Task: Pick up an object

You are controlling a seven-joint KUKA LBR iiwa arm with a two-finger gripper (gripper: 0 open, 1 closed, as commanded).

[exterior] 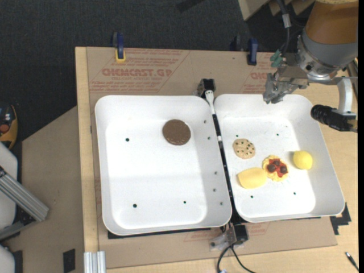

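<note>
In the left bin (114, 198) lies a round brown cookie (177, 132). The right bin (318, 203) holds a pale chocolate-chip cookie (243, 148), a yellow piece (252, 178), a small tart with red topping (276, 168) and a yellow lemon-like ball (302, 160). My gripper (274, 95) hangs over the far edge of the right bin, above and apart from all the items. Nothing shows between its fingers.
The two bins sit side by side on a brown board (142, 73), held by blue clamps (119, 43) at the back. A black fitting (206, 87) sits at the far end of the seam between the bins. A black part (330, 116) juts over the right bin's right rim.
</note>
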